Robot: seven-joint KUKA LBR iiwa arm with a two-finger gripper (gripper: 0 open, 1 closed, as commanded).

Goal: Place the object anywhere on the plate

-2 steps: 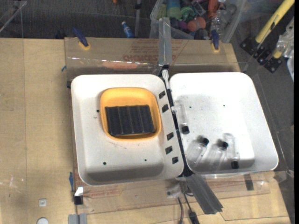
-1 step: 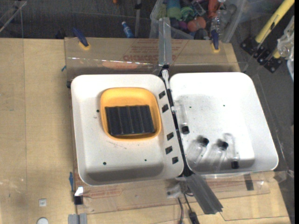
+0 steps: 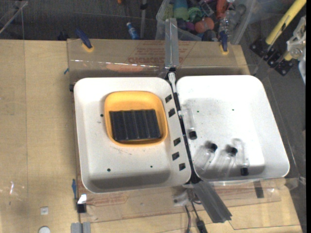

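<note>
Pale wood-grain bench (image 3: pixel 34 130) carries two shallow white bins side by side, both smooth, glossy and round-cornered. At the bench's near edge a flat grey metal bar (image 3: pixel 214 205) juts out at a slant below the seam between the bins, with black cables (image 3: pixel 192 220) trailing beside it.

Near the front edge of the right bin (image 3: pixel 243 96) lies a cluster of clear plastic pieces (image 3: pixel 221 154) with small black caps, glassy and hard to outline; I cannot tell what they are. A few dark specks dot the white floor behind them.

In the left bin (image 3: pixel 92 154), toward its middle and nearer the shared wall, sits an orange-yellow plate (image 3: pixel 112 101), a rounded square with a raised rim. A dark ribbed slab (image 3: pixel 134 124), rectangular with lengthwise grooves, lies flat on the plate, covering most of its well, closer to the near rim.

A row of black tabs (image 3: pixel 174 126) runs along the divider between the bins.

Whether the claw is released or clenched, I cannot tell.

Along the far edge, a clear sheet (image 3: pixel 131 57) is pinned by blue clamps (image 3: pixel 86 42). Beyond the bench stands a clear tub of colourful toys (image 3: pixel 204 8).
</note>
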